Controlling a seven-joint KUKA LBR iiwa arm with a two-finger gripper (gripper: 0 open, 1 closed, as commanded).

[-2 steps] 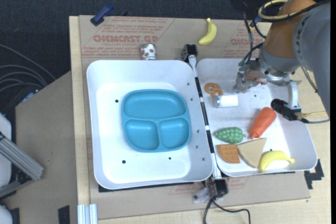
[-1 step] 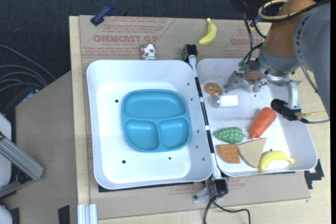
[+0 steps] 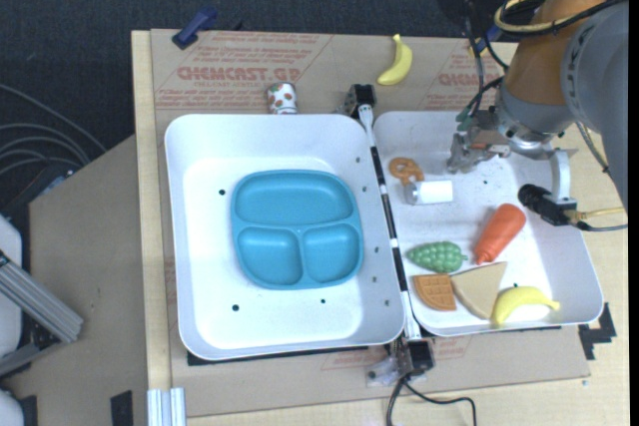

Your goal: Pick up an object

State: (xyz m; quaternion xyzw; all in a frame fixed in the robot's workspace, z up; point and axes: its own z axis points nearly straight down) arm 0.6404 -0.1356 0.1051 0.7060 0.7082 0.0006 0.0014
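Observation:
My gripper (image 3: 465,153) hangs over the far part of the right bin (image 3: 579,259), just right of a small brown pretzel (image 3: 404,169) and above a white block (image 3: 433,192). Nothing shows between its fingers. Further toward the front of this bin lie an orange carrot (image 3: 498,231), a green leafy piece (image 3: 436,256), a brown waffle (image 3: 434,291), a tan bread slice (image 3: 479,288) and a yellow banana (image 3: 521,301).
The left bin (image 3: 190,214) holds a blue divided plate (image 3: 296,226). On the cardboard behind the bins lie another yellow banana (image 3: 396,63), a small patterned cup (image 3: 283,97) and a blue object (image 3: 193,28). The arm comes in from the upper right.

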